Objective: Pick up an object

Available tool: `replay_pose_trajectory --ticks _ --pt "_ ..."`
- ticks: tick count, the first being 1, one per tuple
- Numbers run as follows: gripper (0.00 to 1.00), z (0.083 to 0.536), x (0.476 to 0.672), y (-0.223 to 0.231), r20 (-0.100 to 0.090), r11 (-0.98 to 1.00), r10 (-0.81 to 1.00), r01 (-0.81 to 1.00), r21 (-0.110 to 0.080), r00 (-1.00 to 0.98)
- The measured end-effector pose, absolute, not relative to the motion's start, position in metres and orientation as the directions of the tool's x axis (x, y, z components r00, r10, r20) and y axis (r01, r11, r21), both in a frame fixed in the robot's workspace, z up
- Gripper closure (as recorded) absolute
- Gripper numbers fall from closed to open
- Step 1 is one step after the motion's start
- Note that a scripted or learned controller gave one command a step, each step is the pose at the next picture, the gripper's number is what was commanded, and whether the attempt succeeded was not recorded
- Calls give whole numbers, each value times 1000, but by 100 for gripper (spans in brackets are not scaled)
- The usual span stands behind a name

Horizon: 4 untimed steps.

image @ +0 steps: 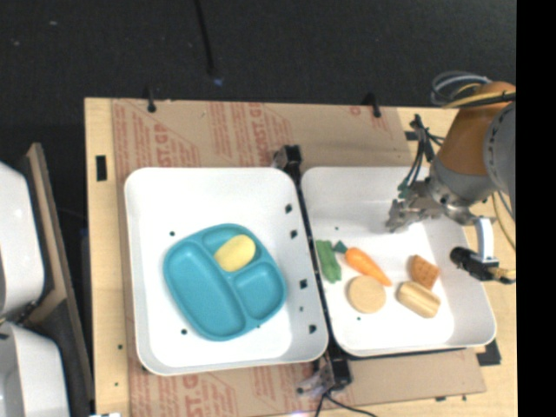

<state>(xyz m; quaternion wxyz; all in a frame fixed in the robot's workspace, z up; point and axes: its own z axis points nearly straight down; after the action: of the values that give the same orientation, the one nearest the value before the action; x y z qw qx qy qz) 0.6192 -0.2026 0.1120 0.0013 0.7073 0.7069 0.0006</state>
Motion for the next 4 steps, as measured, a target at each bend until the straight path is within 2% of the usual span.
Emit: replay_pose_trajectory --ticks 2,4 --pt "100 203 633 -211 -1 0 1000 1000 5 0" --pt "100 283 633 -211 -1 0 1000 1000 4 0"
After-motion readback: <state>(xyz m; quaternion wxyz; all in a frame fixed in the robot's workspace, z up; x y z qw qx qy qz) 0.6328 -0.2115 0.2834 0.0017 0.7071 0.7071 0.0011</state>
